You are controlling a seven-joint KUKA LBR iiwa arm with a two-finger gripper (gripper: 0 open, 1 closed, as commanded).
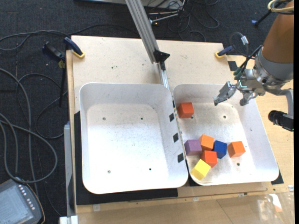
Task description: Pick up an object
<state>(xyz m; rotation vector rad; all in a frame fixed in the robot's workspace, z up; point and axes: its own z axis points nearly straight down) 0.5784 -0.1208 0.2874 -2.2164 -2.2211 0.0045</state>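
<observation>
Hovering at the upper right of the frame over the right bin point(261, 139), gripper point(234, 96) spread open, nothing in it. Could easily go wrong lower down: purple cube point(192, 146), orange cube point(207, 141), blue cube point(220, 148), red-orange cube point(210, 157) and yellow cube point(201, 169) all packed touching, so fingers might shove instead of grab. Lone orange cube point(186, 109) looks easiest. Another orange cube point(236, 148) just beside the cluster. Left bin point(93, 125) holding nothing worth mentioning.

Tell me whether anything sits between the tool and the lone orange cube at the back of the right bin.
Nothing visible does. The tool hangs open over the right bin's back right part, and only bare bin floor lies between it and the orange cube.
</observation>
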